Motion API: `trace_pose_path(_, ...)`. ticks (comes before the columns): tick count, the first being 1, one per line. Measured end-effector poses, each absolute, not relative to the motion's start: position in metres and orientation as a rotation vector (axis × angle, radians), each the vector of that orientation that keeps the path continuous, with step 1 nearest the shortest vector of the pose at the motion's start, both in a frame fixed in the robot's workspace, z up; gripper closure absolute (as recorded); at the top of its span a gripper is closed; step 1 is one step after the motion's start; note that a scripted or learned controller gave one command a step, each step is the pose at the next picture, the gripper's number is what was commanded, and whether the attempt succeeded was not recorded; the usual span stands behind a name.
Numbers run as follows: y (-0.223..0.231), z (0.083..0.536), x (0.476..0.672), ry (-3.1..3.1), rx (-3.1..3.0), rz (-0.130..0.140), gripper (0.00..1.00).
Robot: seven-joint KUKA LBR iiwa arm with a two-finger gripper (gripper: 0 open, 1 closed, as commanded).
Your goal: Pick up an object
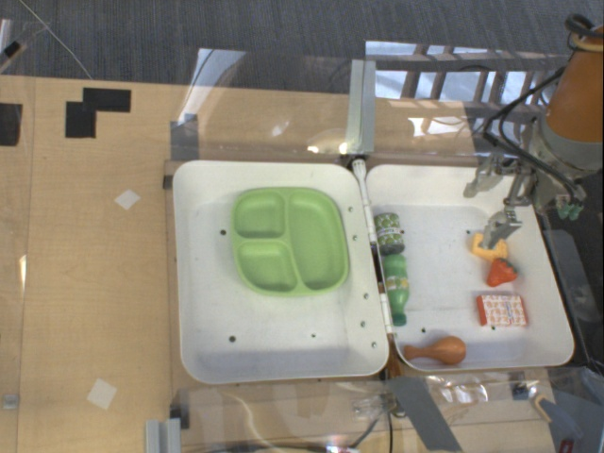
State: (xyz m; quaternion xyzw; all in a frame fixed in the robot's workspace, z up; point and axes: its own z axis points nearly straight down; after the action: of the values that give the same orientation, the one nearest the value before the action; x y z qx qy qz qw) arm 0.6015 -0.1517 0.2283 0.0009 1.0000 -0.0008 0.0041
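Observation:
The right bin [444, 206] holds a green bottle [392, 270] lying along its left wall, a small yellow piece [488, 246], a red-orange piece [501, 273], a red and white box [501, 310] and a brown pear-shaped object [437, 350] at the front edge. My gripper [499, 225] hangs over the right side of this bin, just above the yellow piece and close to it. Whether it touches the yellow piece cannot be made out. Nothing is seen held in the gripper.
The left bin [203, 328] carries a green divided plate [288, 240]. A metal divider [360, 111] and a clear wall rise behind the bins. The arm [576, 111] enters from the upper right, with cables beside it.

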Motion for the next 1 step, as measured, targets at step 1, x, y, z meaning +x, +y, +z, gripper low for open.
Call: trace_pose_path(1,-0.1511,0.095,0.6164,3.134,0.17,0.002,0.0)
